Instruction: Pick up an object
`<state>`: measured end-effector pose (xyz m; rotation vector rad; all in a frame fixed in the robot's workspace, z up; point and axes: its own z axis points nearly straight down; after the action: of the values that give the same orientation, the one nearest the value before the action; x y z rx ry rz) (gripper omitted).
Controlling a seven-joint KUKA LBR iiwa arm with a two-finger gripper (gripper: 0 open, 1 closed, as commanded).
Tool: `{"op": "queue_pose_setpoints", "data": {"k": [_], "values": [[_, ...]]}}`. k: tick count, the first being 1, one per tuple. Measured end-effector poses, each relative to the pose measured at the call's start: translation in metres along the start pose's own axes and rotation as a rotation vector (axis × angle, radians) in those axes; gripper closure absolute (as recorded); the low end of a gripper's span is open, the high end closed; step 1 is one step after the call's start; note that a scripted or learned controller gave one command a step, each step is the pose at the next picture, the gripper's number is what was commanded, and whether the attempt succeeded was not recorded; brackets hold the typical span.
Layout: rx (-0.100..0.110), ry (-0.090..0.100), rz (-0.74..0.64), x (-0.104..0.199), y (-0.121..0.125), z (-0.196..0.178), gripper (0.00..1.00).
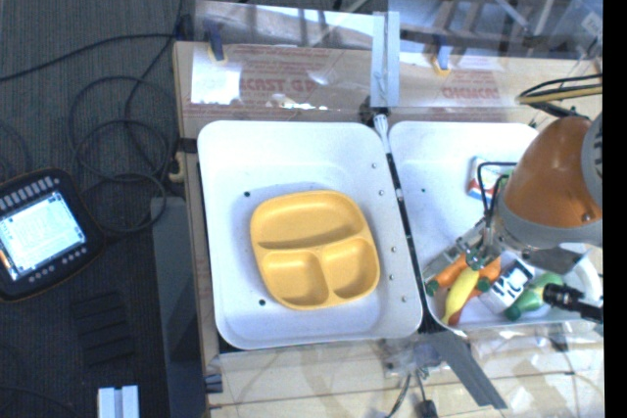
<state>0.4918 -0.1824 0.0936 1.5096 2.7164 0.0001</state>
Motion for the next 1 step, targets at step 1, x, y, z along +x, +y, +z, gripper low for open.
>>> {"op": "queue_pose_setpoints", "data": {"k": [1], "values": [[-0.002,0.005,-0.002,0.0011,0.0021,-0.0091,1.0]]}}
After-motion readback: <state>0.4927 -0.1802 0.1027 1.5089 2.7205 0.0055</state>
